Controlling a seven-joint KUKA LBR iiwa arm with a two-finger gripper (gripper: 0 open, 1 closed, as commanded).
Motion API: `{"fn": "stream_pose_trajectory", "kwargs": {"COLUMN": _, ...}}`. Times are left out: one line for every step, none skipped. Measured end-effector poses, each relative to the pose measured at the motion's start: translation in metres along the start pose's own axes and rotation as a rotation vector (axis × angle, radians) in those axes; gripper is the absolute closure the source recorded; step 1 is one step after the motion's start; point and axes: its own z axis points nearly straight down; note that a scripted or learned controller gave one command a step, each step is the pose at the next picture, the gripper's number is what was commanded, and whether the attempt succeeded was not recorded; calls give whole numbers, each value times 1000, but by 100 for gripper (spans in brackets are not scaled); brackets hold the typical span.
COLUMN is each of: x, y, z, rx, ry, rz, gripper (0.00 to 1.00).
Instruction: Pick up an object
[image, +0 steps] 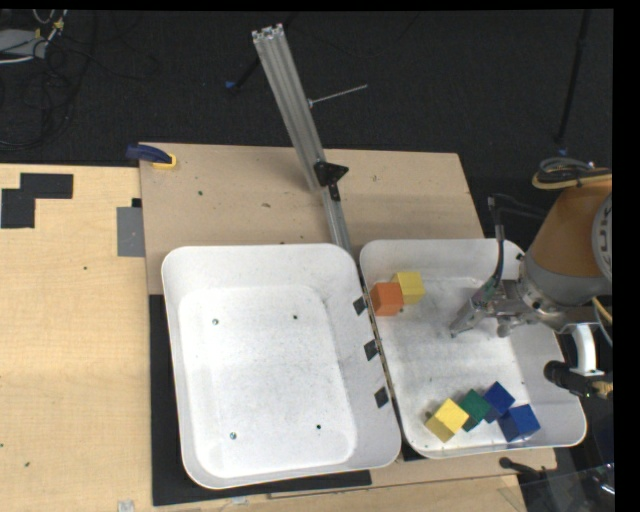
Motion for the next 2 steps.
{"fn": "stream_pose_trajectory", "kwargs": {"x": -2, "y": 1, "z": -14, "rx": -5, "ry": -2, "rz": 6, "gripper": 100}}
{"fn": "stream_pose_trajectory", "kwargs": {"x": 5, "y": -5, "z": -62, "rx": -11, "ry": -3, "rz": -1, "gripper": 100}}
